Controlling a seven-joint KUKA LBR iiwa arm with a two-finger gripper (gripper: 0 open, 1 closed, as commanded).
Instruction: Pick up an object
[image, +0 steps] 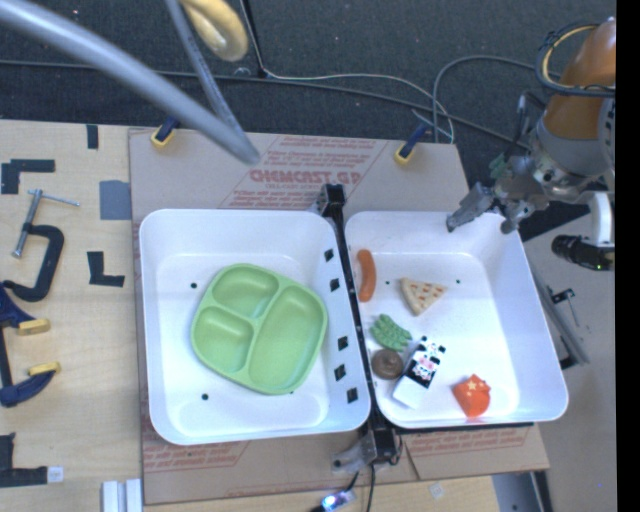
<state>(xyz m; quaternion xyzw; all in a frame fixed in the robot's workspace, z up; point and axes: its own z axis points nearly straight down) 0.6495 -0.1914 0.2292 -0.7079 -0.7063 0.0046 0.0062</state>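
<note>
Camera view: open tool hovers well above-right of sausage

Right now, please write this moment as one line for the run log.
gripper: open, above right bin far edge | held: nothing | sausage, red toy: in bin

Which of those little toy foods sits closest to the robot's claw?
The waffle-patterned wedge in the right bin; the gripper hangs above that bin's upper right corner, farther from the others.
</note>
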